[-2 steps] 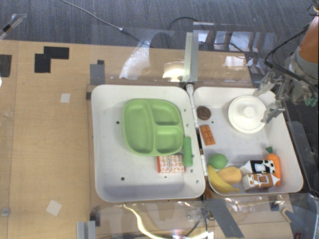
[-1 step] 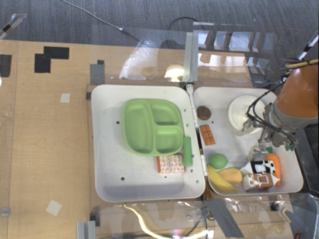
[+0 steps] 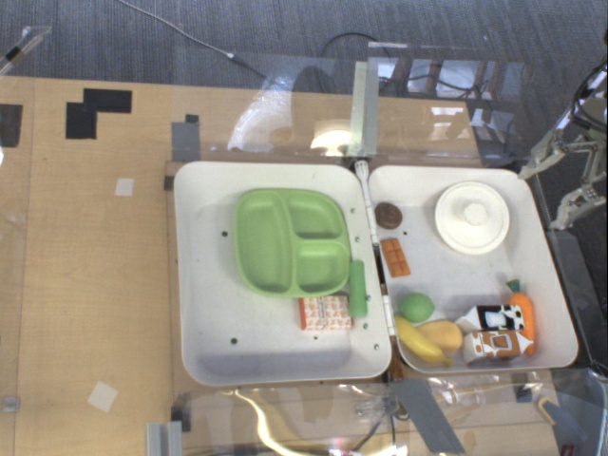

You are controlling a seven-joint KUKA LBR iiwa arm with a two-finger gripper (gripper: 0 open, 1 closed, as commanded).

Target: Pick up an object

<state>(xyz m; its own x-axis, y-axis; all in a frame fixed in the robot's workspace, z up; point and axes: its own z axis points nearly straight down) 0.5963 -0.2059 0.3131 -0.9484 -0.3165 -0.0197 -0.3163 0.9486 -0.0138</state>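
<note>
The left bin holds a green divided plate, a green stick lying along its right wall, and a small red-and-white patterned packet just below the plate. In the right bin lie a brown round piece, a white round dish, an orange rectangular block, a green ball, a banana, a yellow fruit, a cow-patterned carton and a carrot.
A raised divider separates the two bins. Thin metal rods stand just past the right bin's far right corner. Wooden bench top lies to the left, and clear sheeting behind the bins.
</note>
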